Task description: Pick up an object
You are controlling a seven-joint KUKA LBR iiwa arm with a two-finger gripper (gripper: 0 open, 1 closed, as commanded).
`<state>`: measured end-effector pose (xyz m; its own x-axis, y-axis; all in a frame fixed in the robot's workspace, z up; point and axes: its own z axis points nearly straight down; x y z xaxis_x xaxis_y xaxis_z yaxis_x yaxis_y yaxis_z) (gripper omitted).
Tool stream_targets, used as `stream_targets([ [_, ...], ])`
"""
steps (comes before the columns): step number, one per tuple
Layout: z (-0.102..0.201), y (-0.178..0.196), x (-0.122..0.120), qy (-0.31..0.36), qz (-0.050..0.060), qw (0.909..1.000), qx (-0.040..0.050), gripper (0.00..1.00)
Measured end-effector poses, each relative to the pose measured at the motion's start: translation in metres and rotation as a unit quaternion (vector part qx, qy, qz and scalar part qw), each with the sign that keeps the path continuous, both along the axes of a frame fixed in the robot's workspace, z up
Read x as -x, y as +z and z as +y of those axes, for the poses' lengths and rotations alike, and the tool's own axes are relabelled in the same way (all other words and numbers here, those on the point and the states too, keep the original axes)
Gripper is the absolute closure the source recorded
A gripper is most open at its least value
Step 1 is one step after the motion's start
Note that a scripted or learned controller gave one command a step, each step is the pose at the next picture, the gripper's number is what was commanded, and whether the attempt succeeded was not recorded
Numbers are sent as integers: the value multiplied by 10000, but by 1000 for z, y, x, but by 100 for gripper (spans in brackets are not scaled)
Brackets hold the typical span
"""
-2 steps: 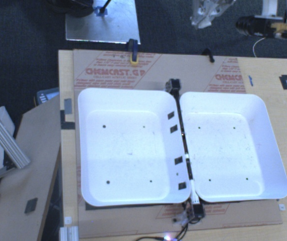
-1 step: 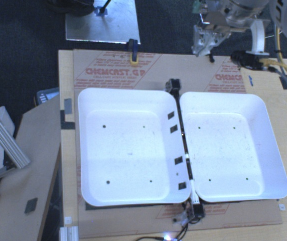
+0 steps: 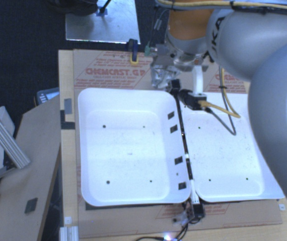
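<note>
Where the object lies cannot be told. The floor of the left bin [image 3: 128,154] and that of the right bin [image 3: 224,159] both read as plain white plastic, marked by a few small dark dots that look like holes or specks in the floor, not loose things. So its handling is a guess: I judge that anything meant for these shallow bins is small and light. Whether it is stiff, soft, slippery or fragile cannot be told from here. A safe hold would be across its narrowest part, near its middle, so it does not swing or slide out.

The gripper [image 3: 162,80] hangs at 12 o'clock on the seam where the two bins meet, over their far rims. That is at 1 o'clock from the left bin's middle and 11 o'clock from the right bin's. I cannot tell whether it is spread or pressed together, nor whether anything sits in it.

A row of black clips [image 3: 176,129] runs down the seam toward 6 o'clock. Under the bins lies a board with red print [image 3: 113,69]. At 11 o'clock a metal plate [image 3: 106,21] rests on the dark floor.
</note>
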<state>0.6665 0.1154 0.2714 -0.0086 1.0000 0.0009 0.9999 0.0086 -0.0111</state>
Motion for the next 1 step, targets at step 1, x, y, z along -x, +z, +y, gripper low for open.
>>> stream_targets([
  [1,48,128,-3,2,-131,9999,-19,100],
])
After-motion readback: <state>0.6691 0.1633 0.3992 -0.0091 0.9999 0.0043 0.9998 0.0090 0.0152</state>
